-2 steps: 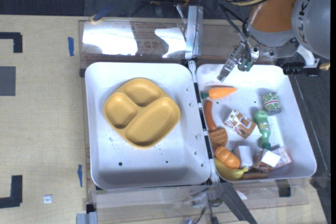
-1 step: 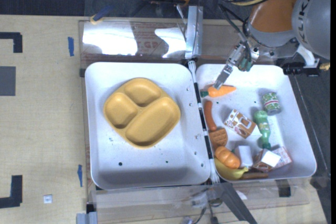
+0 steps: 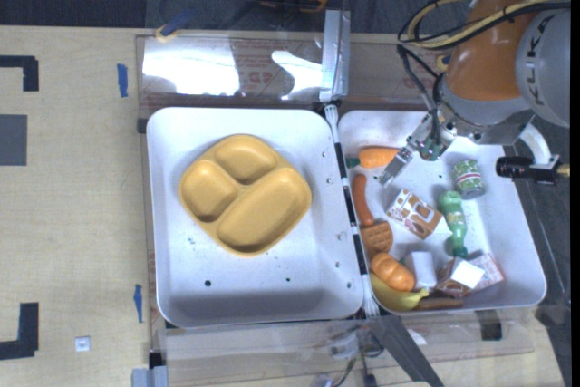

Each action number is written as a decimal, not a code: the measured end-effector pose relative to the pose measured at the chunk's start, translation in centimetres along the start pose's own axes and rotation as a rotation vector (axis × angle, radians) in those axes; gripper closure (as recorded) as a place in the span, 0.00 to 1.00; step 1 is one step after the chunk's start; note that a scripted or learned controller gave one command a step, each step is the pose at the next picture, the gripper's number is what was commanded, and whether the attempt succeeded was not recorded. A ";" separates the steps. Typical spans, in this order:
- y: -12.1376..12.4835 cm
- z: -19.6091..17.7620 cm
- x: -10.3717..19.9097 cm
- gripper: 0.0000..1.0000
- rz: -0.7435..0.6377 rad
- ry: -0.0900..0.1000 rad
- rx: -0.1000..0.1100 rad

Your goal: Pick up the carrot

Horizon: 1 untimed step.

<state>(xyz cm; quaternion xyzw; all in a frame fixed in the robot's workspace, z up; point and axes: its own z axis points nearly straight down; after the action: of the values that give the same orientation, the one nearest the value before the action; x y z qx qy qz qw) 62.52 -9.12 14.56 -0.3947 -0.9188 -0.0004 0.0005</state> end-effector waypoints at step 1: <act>1.2 5.9 -2.8 0.00 -0.292 0.007 0.005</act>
<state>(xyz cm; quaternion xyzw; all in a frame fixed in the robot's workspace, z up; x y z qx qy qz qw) 65.29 -10.35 8.62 -0.2567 -0.9665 0.0006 0.0048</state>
